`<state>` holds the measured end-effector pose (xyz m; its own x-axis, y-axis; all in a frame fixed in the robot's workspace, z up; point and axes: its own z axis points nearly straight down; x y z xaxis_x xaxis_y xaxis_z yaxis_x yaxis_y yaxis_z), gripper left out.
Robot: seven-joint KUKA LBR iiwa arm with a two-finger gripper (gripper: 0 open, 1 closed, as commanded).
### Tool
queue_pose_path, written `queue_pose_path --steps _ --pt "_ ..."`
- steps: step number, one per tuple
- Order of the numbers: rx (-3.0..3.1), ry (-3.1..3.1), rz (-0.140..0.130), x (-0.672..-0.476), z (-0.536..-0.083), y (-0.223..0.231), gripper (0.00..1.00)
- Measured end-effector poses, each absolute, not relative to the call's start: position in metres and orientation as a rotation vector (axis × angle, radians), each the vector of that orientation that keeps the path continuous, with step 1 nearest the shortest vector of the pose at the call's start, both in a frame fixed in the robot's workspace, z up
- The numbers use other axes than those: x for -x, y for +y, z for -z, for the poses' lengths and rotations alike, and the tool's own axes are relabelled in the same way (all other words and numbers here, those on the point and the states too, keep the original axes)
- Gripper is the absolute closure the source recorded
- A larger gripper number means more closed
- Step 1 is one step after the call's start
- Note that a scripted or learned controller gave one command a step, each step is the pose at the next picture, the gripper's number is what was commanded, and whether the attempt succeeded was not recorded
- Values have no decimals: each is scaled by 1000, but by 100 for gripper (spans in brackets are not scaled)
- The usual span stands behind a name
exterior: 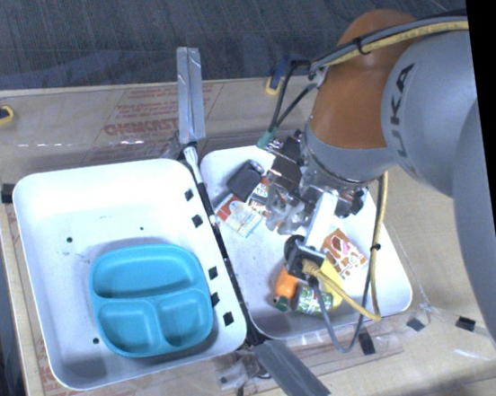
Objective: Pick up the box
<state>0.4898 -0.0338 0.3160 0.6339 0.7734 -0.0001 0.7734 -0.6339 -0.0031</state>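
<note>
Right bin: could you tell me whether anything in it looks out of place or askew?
Nothing looks spilled or broken. The box lies askew to the walls of the right bin, beside a loose jumble of small items.

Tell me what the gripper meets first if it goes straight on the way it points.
Likely the small white-and-red cardboard box lying by the gripper in the right white bin; depth is unclear from above, so it could reach bare bin floor instead.

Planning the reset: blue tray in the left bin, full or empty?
Empty. All three compartments of the blue tray show bare blue bottoms; nothing lies in them.
</note>
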Motion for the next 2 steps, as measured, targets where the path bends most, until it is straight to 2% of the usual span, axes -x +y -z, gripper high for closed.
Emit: queue_pose_path --steps 1,2 --pt "2828 -1353 -10 -490 -325 -32 100" --pt "3076 -618 -10 -482 -307 -44 100"
